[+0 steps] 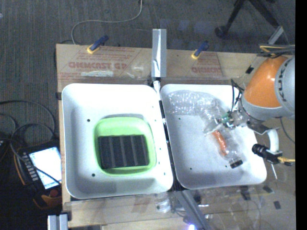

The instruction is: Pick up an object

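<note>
Both bins: left bin [76, 128] & right bin [192, 176] look smooth white plastic, slight sheen. Green tray [103, 128] in left bin: matt plastic w/ dark ribbed insert. Right bin holds crinkly clear plastic wrap [192, 102], glossy. Counter [110, 66] at far side: brown cardboard, matt, printed. Arm shell [264, 87]: glossy orange.

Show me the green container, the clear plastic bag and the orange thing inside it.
green container [124, 148], camera view, on its dark ribbed middle
clear plastic bag [194, 103], camera view, crumpled upper part
orange thing [220, 141], camera view, its middle
</note>
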You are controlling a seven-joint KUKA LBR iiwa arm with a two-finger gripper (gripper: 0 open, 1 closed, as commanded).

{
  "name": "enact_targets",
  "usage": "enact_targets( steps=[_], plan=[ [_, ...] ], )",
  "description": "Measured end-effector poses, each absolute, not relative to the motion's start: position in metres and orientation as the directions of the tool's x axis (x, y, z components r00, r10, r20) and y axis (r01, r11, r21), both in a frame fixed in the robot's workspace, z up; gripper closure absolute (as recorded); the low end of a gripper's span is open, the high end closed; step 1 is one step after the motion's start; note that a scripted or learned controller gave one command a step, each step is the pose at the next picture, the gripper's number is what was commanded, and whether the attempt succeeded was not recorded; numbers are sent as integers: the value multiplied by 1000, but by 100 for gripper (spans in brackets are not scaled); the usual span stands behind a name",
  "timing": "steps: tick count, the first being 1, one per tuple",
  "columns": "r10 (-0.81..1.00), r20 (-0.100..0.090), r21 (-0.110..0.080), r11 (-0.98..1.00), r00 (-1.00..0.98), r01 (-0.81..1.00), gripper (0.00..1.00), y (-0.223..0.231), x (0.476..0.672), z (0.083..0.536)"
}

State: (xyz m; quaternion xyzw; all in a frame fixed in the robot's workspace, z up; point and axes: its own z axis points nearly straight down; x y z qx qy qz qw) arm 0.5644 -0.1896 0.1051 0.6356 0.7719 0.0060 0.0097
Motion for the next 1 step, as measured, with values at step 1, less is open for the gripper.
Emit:
enact_targets(
  steps=[1],
  plan=[
    [939, 3, -5, 345, -345, 939, 100, -118, 599, 184]
  ],
)
